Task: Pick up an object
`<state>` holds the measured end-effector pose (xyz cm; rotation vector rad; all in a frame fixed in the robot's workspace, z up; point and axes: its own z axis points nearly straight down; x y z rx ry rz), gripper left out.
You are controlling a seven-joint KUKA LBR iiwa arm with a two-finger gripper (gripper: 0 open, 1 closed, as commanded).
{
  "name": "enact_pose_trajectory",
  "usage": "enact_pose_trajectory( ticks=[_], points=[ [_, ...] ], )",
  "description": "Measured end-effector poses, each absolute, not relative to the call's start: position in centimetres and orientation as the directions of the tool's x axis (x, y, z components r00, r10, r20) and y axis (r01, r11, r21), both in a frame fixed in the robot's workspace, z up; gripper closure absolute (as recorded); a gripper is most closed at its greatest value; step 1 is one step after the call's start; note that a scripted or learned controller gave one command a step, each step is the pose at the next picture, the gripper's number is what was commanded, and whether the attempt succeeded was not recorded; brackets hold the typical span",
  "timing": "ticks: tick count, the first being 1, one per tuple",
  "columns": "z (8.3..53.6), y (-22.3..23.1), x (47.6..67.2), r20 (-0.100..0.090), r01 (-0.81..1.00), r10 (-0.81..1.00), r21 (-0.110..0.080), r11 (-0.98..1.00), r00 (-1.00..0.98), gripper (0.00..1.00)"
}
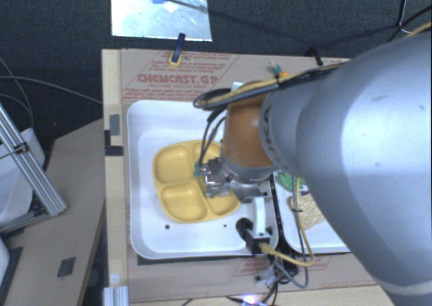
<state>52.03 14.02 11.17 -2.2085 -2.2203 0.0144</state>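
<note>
End effector [214,186] state unreadable, low over yellow divided tray [177,183] in left white bin [145,163].

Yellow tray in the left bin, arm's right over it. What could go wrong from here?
1. The wrist hides the tray's right side, so contact there can't be checked; a pick could miss unnoticed.
2. The tray is wide and shallow with divided compartments; a pinch on its rim may slip or tip it.
3. Loose cables hang by the divider between the bins and could snag as the arm lifts.
</note>
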Motion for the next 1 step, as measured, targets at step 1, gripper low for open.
enact_pose_trajectory(
  ticks=[1],
  points=[
    [8.48, 13.07, 60.11, 0.001, 1.000, 1.000, 0.006, 0.004, -0.004, 1.00]
  ],
)
